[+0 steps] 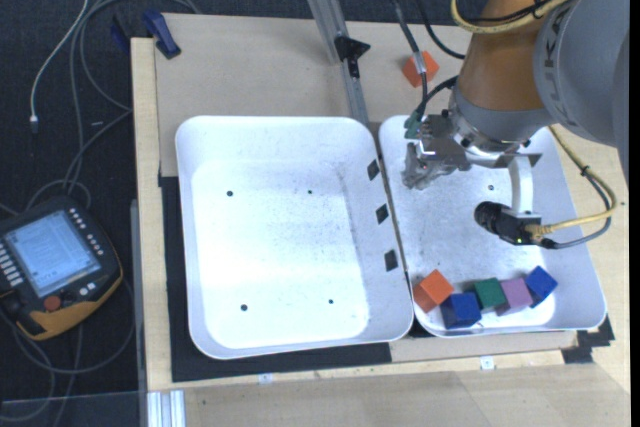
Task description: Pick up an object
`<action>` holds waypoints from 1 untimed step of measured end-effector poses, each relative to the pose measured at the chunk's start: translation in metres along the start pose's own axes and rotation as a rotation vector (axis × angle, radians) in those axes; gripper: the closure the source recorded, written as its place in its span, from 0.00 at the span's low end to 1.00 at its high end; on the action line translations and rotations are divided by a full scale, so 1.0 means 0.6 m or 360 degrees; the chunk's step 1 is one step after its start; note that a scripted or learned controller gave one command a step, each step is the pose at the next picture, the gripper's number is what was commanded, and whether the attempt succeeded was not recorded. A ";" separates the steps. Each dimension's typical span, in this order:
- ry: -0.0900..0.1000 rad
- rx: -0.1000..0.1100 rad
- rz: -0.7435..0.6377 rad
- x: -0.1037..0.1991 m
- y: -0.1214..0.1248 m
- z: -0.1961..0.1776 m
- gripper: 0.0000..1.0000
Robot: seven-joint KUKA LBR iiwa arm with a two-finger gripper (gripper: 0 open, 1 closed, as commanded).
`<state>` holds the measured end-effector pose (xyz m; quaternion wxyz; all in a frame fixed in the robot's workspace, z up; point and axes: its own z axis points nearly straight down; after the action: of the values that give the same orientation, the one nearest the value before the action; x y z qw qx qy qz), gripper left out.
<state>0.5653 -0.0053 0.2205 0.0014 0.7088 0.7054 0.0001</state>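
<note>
Tool: we cannot tell its state; it hangs over the right bin, upper part. Along the lower edge we see orange, blue, green, pink and blue blocks.

Candidate objects, five small blocks, all lying in the right bin along its near wall in a loose row, none lifted.

- Orange block: leftmost, turned at an angle, near the wall shared with the left bin.
- Dark blue block: nearest of the set, touching the orange block's right near corner.
- Green block: just right of the dark blue block, touching it.
- Pale purple block: beside the green block, in contact.
- Blue block: rightmost, tilted, slightly farther than the purple block and touching it.
</note>
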 end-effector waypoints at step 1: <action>0.0006 0.0002 -0.0019 0.104 0.031 0.037 1.00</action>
<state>0.5841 0.0572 0.1983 -0.0004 0.7047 0.7095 0.0010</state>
